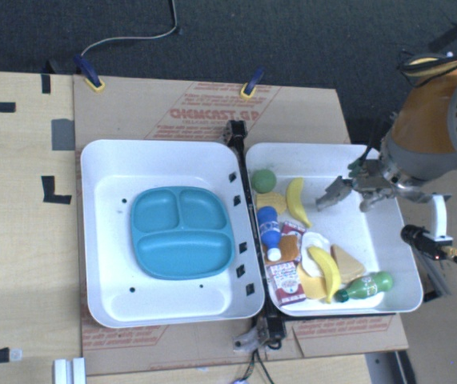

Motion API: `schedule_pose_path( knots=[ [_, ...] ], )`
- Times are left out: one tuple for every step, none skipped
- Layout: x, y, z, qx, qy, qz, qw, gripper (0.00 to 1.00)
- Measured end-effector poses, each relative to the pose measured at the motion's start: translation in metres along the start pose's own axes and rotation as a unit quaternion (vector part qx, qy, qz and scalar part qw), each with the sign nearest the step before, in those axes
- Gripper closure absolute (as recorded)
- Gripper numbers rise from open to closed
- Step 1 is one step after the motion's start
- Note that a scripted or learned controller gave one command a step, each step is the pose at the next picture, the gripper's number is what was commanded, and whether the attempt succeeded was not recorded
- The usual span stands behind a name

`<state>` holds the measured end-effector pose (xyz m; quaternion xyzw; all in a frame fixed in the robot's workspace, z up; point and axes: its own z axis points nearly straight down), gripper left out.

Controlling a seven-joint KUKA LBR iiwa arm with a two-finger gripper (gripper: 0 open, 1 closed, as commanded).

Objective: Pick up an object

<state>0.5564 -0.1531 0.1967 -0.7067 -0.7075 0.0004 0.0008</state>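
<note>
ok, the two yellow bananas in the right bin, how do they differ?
The upper yellow banana lies on bare bin floor beside the green ball, apart from the clutter; the lower yellow banana sits in the pile, beside the green bottle and the red packet. The upper one is nearer the gripper. Both are curved, yellow, similar in size, and both lie in the right white bin.
</note>
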Motion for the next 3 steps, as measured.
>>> schedule_pose_path(
  knots=[
    [0.035,0.042,0.062,0.001,0.0,0.0,1.0,0.0],
    [0.039,0.051,0.106,-0.008,-0.002,0.001,1.0,0.0],
    [0.041,0.05,0.097,-0.006,-0.001,0.0,1.0,1.0]
  ],
)
